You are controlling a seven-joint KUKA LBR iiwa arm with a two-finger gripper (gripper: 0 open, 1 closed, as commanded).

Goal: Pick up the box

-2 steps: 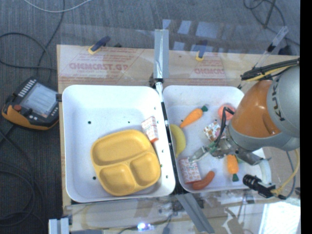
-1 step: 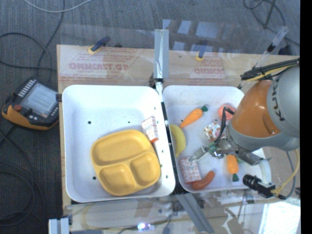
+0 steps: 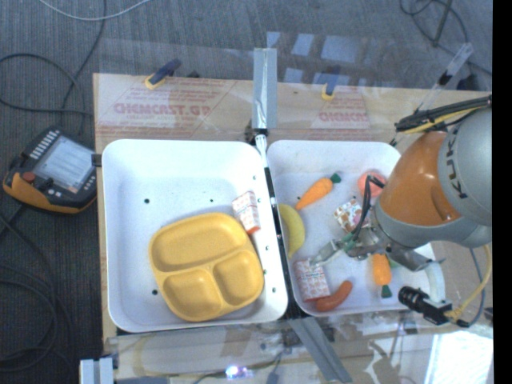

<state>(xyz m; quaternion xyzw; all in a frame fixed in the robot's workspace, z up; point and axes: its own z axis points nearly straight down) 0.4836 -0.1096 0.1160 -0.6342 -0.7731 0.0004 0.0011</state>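
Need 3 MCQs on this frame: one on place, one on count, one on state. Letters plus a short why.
1. Where does the yellow divided tray lie?
A. left bin
B. right bin
C. on the floor

2. How many toy carrots are in the right bin?
A. none
B. two
C. five

3. How does the small box by the tray stand to the tray?
A. far across the bin
B. under the tray
C. at the tray's upper right edge

Key: 1 A, the tray fills much of the left bin. 2 B, one carrot near the top, another carrot under the arm. 3 C, the box sits against the tray's upper right corner.
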